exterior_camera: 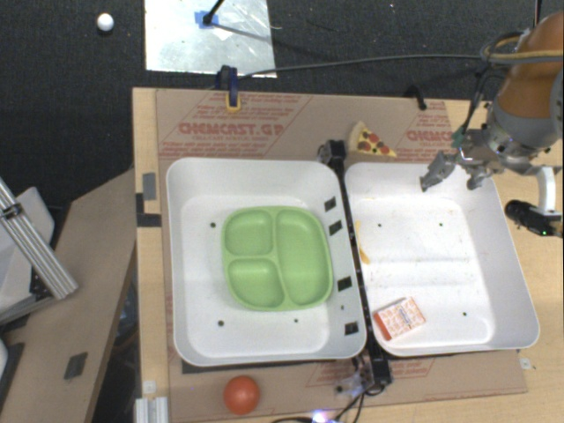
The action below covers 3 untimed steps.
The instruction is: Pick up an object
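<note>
Nearest the camera, an orange ball [241, 394] sat on the bench outside both bins, out of play. Just beyond, a red-and-white packet [399, 318] lay flat at the near edge of the right bin [493, 263]: the likeliest pick, and an awkward one. Flat like that, it could have slid away under closing fingers or been pinned against the bin floor. In the left bin [189, 236], the green tray [276, 257] sat centred; too wide to grip except by its rim. A thin yellow strip [362, 252] lay by the divider. At the far edge the gripper [455, 173] hovered, fingers spread, holding nothing, well away from the packet. A pizza slice toy [371, 141] rested beyond the bins.
</note>
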Each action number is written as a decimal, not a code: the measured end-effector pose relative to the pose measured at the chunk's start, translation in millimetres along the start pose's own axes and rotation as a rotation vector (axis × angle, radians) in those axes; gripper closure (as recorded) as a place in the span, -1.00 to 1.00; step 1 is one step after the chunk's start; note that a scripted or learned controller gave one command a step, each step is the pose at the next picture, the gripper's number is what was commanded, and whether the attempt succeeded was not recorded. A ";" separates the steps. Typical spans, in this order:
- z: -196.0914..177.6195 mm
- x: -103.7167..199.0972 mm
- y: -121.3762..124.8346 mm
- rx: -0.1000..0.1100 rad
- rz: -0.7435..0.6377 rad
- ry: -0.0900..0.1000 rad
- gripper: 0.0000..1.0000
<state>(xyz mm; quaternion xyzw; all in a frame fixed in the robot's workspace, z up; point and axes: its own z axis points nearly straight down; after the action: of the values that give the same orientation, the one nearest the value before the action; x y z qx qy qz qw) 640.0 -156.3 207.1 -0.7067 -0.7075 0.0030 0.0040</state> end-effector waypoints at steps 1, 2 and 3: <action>-7.0 0.2 2.6 -0.011 -0.002 -0.002 -1.00; 53.9 -5.4 3.5 -0.007 0.000 -0.001 -1.00; 113.4 -5.5 10.6 -0.007 -0.003 -0.001 -1.00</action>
<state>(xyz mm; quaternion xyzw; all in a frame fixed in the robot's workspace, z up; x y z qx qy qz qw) 649.5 -161.7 93.6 -0.7055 -0.7088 0.0008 0.0011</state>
